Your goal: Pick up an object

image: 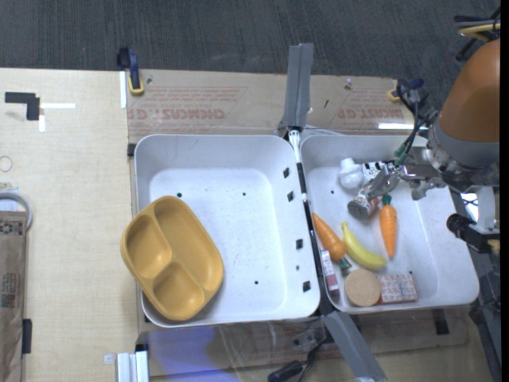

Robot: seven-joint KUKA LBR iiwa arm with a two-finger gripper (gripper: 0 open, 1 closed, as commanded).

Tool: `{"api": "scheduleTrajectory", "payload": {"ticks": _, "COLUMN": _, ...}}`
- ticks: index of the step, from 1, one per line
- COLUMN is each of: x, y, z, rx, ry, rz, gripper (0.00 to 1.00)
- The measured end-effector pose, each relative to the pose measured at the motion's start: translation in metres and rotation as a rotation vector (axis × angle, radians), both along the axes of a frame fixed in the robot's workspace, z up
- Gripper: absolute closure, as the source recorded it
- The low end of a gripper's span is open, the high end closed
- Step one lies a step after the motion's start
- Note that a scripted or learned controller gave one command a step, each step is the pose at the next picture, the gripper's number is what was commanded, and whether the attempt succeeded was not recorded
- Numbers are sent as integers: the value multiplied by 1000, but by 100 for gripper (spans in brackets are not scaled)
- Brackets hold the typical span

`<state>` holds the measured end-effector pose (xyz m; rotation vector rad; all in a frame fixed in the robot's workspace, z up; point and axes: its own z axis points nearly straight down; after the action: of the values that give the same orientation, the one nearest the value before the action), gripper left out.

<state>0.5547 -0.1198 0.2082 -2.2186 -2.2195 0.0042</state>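
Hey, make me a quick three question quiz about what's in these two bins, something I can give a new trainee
1. True or false: the yellow divided tray lies in the left bin.
2. Which item lies between the two carrots in the right bin? A) banana B) round cracker C) red packet
3. Fill in: the gripper is over the ____ bin.

Key:
1. True; it overhangs that bin's front left corner.
2. A; the banana lies between the left carrot and the upright carrot.
3. Right; it is near the upright carrot's top and a small metallic object.
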Motion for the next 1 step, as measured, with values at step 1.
{"api": "scheduleTrajectory", "payload": {"ticks": 1, "x": -16, "y": -16, "z": 56, "rx": -1, "ry": -6, "rz": 467, "gripper": 0}}
